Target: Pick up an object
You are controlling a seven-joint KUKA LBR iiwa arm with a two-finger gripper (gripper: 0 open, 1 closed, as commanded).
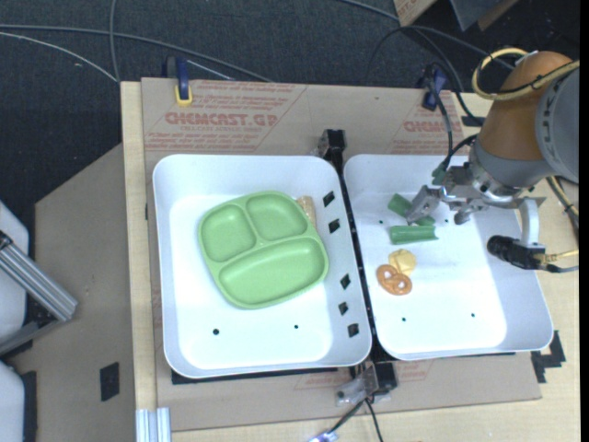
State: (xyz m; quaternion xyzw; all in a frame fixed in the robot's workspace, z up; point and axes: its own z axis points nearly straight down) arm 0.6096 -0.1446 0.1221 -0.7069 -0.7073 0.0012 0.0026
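In the right bin [479, 325], a flat green piece [412, 234] lies near the middle, and a smaller dark green piece [400, 204] sits just behind it. A brown pretzel [395, 282] and a small yellow piece [403, 261] lie in front of them. My gripper [440, 206] hangs low over the back of this bin, right beside the dark green piece and just above the flat one. I see nothing held in it.
The left bin [184, 320] holds a light green divided plate [264, 248], with a small tan item [306, 209] at its back right edge. The bins' shared wall [350, 256] runs just left of the green pieces.
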